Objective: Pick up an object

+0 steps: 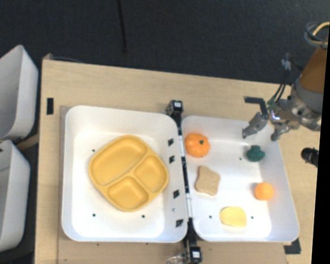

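In the left bin point(73, 218) lies a yellow divided plate point(129, 172), stiff and broad, probably too wide and flat to pinch except at its rim, and well apart from the arm. Across the divider, the right bin point(283, 220) holds the smaller toy foods. The orange pumpkin point(197, 145) sits at the far left of that bin; it looks light and rounded, likely smooth, so a grip across its middle would suit. Nearer the camera, the tan bread slice point(208, 181) lies flat and would need taking by its edges. The pale yellow piece point(233, 216) rests near the front wall, low and rounded. Further right, the small dark green piece point(255, 154) lies just below and slightly right of the gripper point(265, 129), making it the closest candidate; it seems light and lumpy, best pinched across its narrow width. The little orange ball point(264, 191) sits nearer still, liable to roll. The gripper hovers over the far right of the bin with its fingers spread and nothing between them.
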Controlling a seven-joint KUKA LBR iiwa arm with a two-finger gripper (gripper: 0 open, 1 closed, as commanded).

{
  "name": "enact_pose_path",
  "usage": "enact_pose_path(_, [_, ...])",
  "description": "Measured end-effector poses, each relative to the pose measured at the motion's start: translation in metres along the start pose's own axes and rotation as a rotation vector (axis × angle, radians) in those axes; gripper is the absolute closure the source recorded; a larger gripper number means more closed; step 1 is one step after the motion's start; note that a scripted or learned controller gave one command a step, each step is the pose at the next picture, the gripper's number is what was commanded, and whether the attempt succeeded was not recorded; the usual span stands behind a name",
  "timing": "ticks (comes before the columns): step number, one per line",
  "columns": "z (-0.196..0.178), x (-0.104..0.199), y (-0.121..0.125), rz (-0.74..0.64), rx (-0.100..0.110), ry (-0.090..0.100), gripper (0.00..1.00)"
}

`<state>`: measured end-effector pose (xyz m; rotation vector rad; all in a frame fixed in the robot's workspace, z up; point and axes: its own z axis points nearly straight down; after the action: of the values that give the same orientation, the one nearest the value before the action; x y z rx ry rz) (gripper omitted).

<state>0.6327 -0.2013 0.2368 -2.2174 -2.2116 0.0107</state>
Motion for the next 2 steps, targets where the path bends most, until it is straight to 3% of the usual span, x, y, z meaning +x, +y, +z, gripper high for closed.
enact_pose_path(1, [-0.009,0.001,0.002,-0.003,-0.013,-0.002,0.0])
enact_pose_path(2, [0.054,0.001,0.003,-0.002,-0.009,-0.004,0.0])
